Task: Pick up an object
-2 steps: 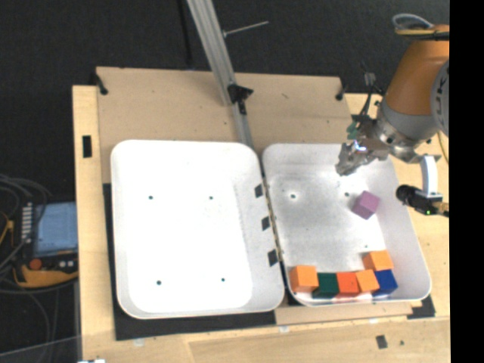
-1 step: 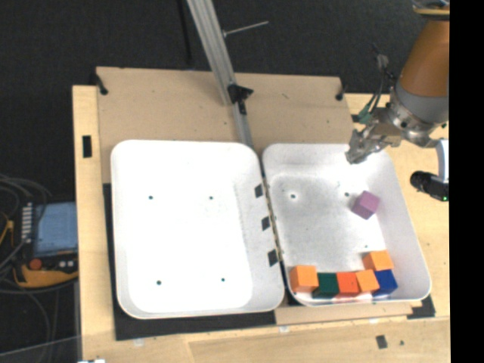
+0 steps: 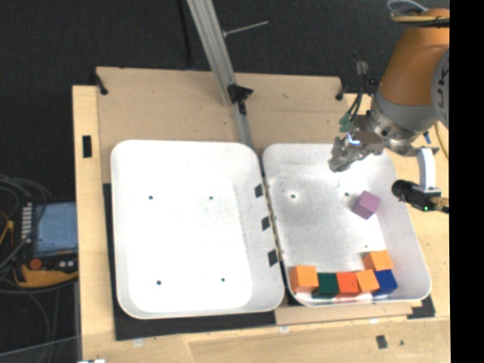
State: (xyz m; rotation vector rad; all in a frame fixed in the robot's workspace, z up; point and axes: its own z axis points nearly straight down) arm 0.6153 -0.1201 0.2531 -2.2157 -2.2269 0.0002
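A purple block (image 3: 366, 204) lies alone in the right bin (image 3: 318, 210), right of its middle. Along that bin's near edge sits a row of blocks: an orange one (image 3: 305, 277), a green one (image 3: 327, 284), a red-orange one (image 3: 347, 283), an orange one (image 3: 367, 280), a blue one (image 3: 385, 280) and another orange one (image 3: 378, 261) behind it. My gripper (image 3: 342, 159) hangs over the far part of the right bin, up and to the left of the purple block, with nothing seen between its fingers.
The left bin (image 3: 189, 225) lies beside the right one. A slanted metal rail (image 3: 219, 59) runs from the top down to the gap between the bins. A blue device with cables (image 3: 53, 229) sits off the bench at the left.
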